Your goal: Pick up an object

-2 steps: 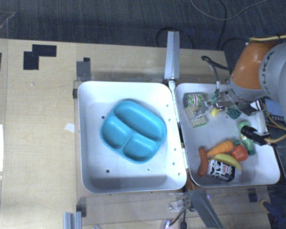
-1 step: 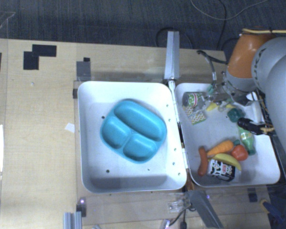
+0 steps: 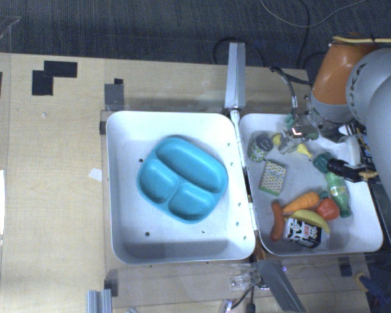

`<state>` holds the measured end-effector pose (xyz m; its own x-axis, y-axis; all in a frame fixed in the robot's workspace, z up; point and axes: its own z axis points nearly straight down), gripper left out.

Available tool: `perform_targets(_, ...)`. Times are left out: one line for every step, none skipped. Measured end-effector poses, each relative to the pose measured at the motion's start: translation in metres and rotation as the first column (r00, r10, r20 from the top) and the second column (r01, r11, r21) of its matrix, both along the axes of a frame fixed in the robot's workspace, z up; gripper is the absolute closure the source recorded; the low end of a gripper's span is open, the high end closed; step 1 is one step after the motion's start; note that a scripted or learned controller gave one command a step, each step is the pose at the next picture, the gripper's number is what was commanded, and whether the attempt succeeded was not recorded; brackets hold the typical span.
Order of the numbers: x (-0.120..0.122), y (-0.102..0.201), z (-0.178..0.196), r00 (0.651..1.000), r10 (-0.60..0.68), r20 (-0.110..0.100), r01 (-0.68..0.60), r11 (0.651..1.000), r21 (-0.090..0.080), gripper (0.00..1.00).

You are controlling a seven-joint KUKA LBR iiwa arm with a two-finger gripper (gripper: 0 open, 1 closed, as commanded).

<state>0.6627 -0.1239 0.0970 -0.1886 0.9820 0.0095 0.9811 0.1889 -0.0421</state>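
White bins: two side by side, left bin (image 3: 117,240) and right bin (image 3: 371,240).
Left bin: holds a blue divided tray (image 3: 182,178).
Arm (image 3: 368,83): reaches over the right bin's far corner.
Gripper (image 3: 298,133): low by a can (image 3: 259,147); jaw state cannot be told.
Right bin: checkered pad (image 3: 273,177), green bottle (image 3: 333,182), carrot (image 3: 302,203), banana (image 3: 311,218), black-and-white carton (image 3: 303,232).

1. Left bin (image 3: 117,194): blue tray (image 3: 182,178) across the middle; bare floor along near and left edges.
2. Right bin (image 3: 371,237): crowded near right by carrot (image 3: 301,203), banana (image 3: 311,218), green bottle (image 3: 337,191); open floor centre-left.
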Motion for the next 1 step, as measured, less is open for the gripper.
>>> perform_targets(-0.0018,0.0009,-0.0017,1.000,0.000,-0.008,0.000,1.000,0.003,0.00)
